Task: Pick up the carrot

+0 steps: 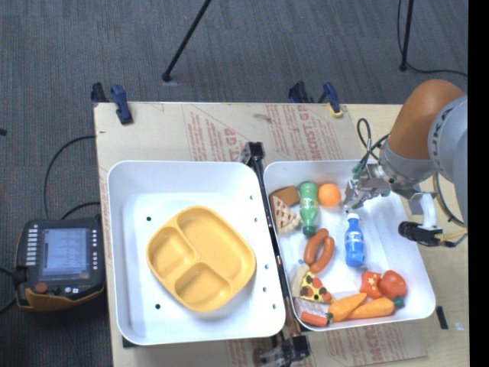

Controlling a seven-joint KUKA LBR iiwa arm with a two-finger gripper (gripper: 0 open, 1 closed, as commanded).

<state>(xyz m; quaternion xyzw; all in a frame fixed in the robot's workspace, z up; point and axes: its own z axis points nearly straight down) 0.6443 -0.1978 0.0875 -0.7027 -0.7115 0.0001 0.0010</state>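
The carrot (365, 307) lies on its side along the near wall of the right bin (416, 262), toward that bin's near right corner, orange with a green tip at its left end. It is crowded: a red tomato (392, 283) and a small red piece (371, 283) sit just behind it and look to be touching it, a pizza slice (312, 287) lies just to its left, and the bin wall runs close along its front. Further back are a blue bottle (354, 241), a sausage (319, 250), a green bottle (308, 207) and an orange ball (329, 195). The gripper (361, 191) hangs near the far side of the same bin, beside the ball and well apart from the carrot; whether it is released or clenched, I cannot tell. The likely trouble is the crowding: a descent slightly off could land on the tomato instead, or a finger could strike the wall and push the carrot away. The left bin (126, 205) holds a yellow divided plate (200, 259).
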